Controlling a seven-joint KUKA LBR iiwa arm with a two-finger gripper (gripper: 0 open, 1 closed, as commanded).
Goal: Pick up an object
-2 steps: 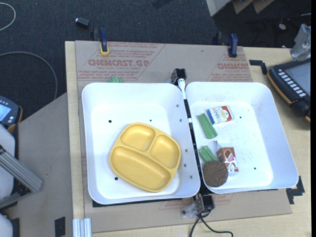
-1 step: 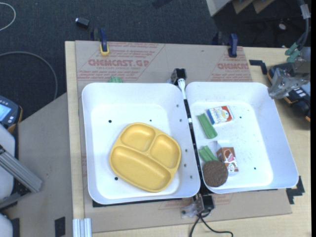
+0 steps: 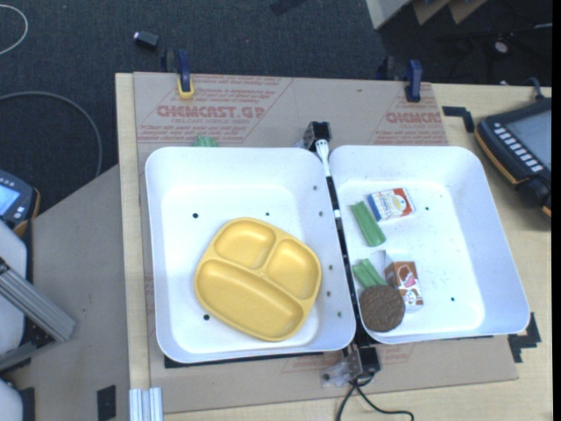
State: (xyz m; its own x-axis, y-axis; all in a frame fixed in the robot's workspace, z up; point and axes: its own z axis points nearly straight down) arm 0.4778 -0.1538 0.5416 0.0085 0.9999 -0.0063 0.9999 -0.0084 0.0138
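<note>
Here the pickable items sit right of centre in the right bin [image 3: 491, 235]: for a clean grasp, choose the isolated green block [image 3: 368, 222], not the clustered brown disc [image 3: 381, 308].

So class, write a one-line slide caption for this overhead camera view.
Yellow divided plate in the left bin; two green sticks, two small packets and a brown disc in the right bin.
</note>
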